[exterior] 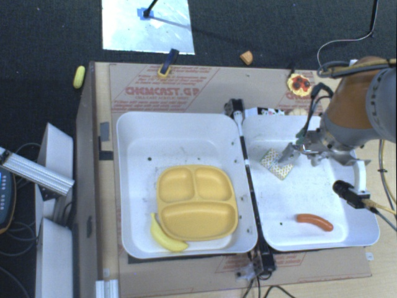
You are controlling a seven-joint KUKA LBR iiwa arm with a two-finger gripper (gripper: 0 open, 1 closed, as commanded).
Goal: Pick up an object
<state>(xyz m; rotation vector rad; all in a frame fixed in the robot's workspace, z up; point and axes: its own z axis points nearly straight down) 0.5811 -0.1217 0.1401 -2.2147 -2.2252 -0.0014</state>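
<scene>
One metal claw [286, 157] touches a speckled square pad [275, 164], grip state unclear

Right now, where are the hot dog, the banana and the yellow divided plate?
hot dog [314, 222]: camera view, middle of the sausage.
banana [165, 237]: camera view, middle of its curve.
yellow divided plate [197, 225]: camera view, floor of the large compartment.

arm [366, 104] cut off at right edge; banana [166, 236] partly under tray [197, 202].
</scene>
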